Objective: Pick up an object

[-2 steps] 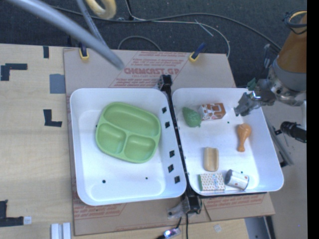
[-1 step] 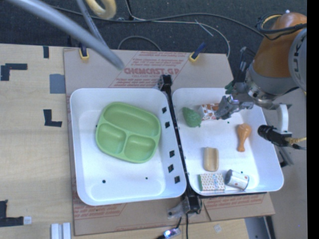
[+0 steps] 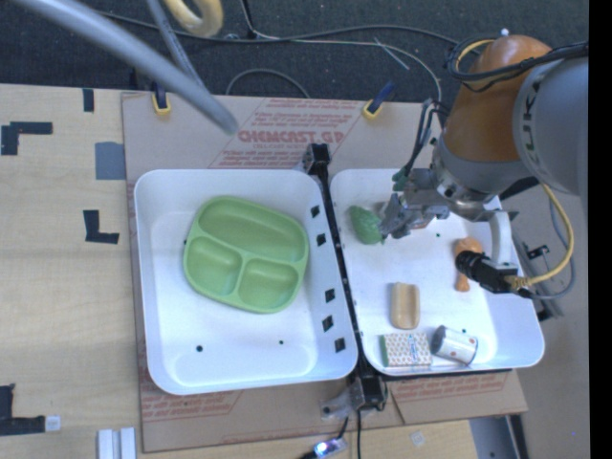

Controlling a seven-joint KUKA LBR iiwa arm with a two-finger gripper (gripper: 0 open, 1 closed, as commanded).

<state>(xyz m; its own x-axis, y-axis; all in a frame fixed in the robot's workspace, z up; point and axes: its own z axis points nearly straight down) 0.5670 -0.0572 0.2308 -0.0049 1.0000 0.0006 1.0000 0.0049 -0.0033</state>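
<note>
The arm is reaching in over the right bin (image 3: 516, 338), and its claw (image 3: 395, 220) is hanging low at the bin's upper left, just beside a small green object (image 3: 364, 225), perhaps touching it. Whether the claw is wide or narrow, I cannot tell from here. Below it, a tan bread-like piece (image 3: 404, 305), a white speckled block (image 3: 406, 350) and a small can (image 3: 454, 344) are lying. An orange piece (image 3: 468, 261) is sitting at right. A green divided plate (image 3: 246, 253) is resting in the left bin (image 3: 163, 333).
</note>
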